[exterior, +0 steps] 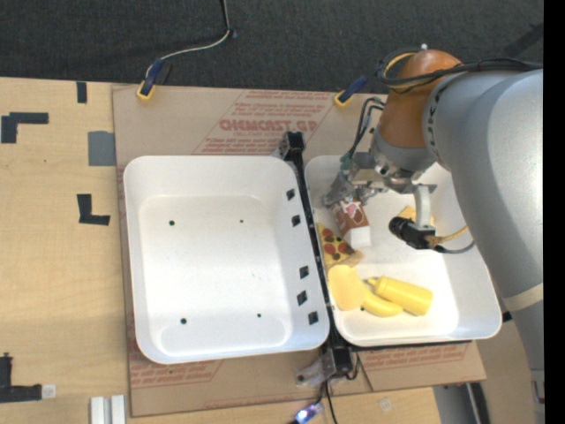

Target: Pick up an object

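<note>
Carton: a small red-and-white carton (355,220) lies directly under my gripper (347,193), in the right bin (468,321), touching or nearly touching my fingertips; I cannot tell which.
Pizza slice: a toy pizza slice (335,247) lies just past the carton, on the side nearer the camera, against the wall shared by the two bins.
Yellow things: three, well clear of my jaws toward the camera; a pale yellow block (345,287), a yellow bottle (403,292) lying on its side, and a banana (380,307) tucked between them.
Count: five loose objects in the right bin, two white bins in all.
Left bin: the left bin (141,237) sits off to the side of my jaws, across the divider.
Jaws: I cannot tell how far apart they stand, and nothing is visibly clamped between them.
</note>
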Motion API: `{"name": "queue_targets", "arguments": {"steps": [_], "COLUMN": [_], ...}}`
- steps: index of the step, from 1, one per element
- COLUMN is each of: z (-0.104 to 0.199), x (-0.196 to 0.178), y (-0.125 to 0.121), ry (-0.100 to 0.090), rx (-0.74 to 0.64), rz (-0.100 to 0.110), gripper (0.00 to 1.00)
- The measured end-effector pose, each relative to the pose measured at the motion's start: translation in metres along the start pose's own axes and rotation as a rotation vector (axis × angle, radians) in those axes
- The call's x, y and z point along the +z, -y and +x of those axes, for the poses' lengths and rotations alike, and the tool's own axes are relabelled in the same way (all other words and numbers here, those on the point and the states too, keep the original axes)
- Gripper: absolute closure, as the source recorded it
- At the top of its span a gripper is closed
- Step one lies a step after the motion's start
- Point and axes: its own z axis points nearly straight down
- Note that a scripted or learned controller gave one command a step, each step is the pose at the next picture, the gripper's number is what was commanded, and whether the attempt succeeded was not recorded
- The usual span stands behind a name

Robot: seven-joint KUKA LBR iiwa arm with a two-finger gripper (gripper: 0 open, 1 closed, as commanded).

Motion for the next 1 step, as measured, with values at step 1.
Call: {"name": "queue_targets", "arguments": {"steps": [1], "z": [0.0646], "x": [-0.094], "y": [0.0537], "ry": [-0.004], "rx": [-0.003], "rz": [0.0], "gripper": [1.0]}}
